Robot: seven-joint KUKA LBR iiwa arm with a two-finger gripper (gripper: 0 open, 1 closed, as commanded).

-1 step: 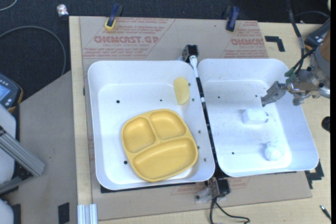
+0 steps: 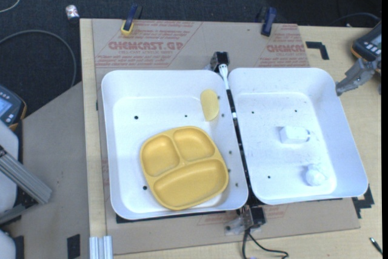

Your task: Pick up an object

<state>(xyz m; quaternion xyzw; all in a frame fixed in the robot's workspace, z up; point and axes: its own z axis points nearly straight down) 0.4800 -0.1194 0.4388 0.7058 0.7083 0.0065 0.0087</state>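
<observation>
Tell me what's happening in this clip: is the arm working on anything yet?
Not yet. The gripper sits at the right edge of the view, just outside the right bin, with nothing between its fingers. In the left bin lie a yellow divided plate and a small yellow oval piece. The right bin holds a white blocky object and a white rounded object. Nothing has been picked up.
</observation>
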